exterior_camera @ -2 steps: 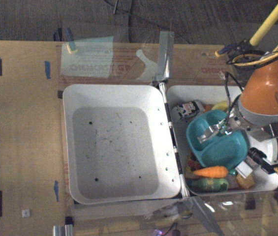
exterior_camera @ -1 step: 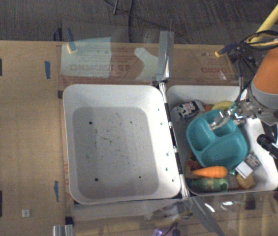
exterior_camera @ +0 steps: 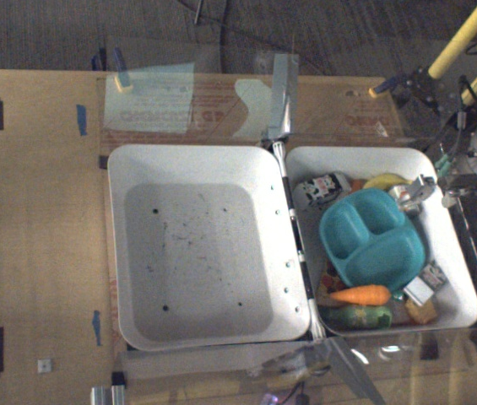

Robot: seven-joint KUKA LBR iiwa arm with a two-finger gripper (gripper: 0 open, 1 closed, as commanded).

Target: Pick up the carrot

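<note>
1. In the camera view, the carrot [exterior_camera: 361,294] lies near the front of the right bin [exterior_camera: 466,283]. It is orange, smooth and long, with a thin tip that points left.
2. The gripper [exterior_camera: 416,191] is near the back of the same bin, just past the far right corner of the teal tray [exterior_camera: 371,238]. It looks grey and shiny, like metal. I cannot tell what it is doing with its grip, as it is too small and blurry.
3. The carrot is well apart from the gripper. The teal tray sits between them.
4. The teal tray is smooth plastic with round corners and split into parts. It is tilted, and its front edge is just beside the carrot.
5. A green thing [exterior_camera: 359,316] lies just in front of the carrot, against the bin's front wall.
6. A small black and white toy [exterior_camera: 322,189] sits at the back left of the right bin, and a yellow thing [exterior_camera: 385,180] peeks out behind the tray.
7. The left bin [exterior_camera: 128,226] is white with round corners and has small dark specks on its floor.
8. Both bins rest on a light brown board [exterior_camera: 35,226].
</note>
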